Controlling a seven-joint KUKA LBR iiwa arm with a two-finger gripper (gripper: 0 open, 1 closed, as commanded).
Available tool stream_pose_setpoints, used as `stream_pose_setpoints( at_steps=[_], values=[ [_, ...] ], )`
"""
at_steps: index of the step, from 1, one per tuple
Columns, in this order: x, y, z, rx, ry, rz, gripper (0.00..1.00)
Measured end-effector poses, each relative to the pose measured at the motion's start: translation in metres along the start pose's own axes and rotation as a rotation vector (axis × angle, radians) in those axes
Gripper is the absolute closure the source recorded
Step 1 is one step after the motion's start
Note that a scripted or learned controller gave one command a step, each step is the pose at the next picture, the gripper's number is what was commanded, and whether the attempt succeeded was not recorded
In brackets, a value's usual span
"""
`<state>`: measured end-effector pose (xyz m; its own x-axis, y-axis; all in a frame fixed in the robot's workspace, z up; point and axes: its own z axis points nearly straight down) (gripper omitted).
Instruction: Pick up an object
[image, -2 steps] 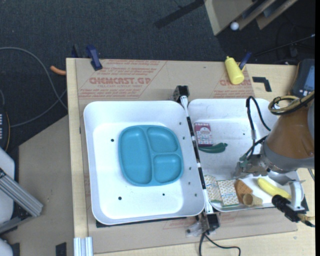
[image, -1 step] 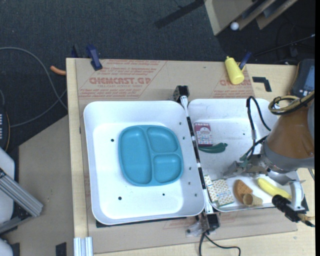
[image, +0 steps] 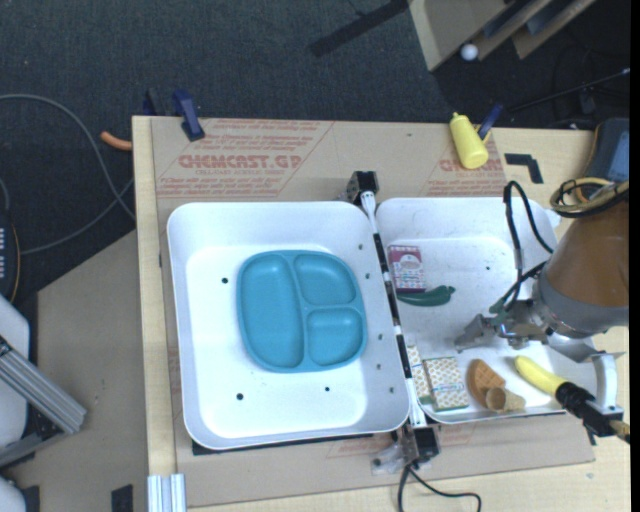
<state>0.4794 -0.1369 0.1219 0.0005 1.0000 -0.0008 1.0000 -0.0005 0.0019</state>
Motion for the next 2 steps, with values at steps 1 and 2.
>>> stream_pose_setpoints(
  at_steps=[1,2],
  values=[
    [0.014,0.002,0.034,-0.005,0.001,0.001,0.0],
    [0.033,0.06,0.037,0.001,0.001,-0.002,0.0]
  ],
)
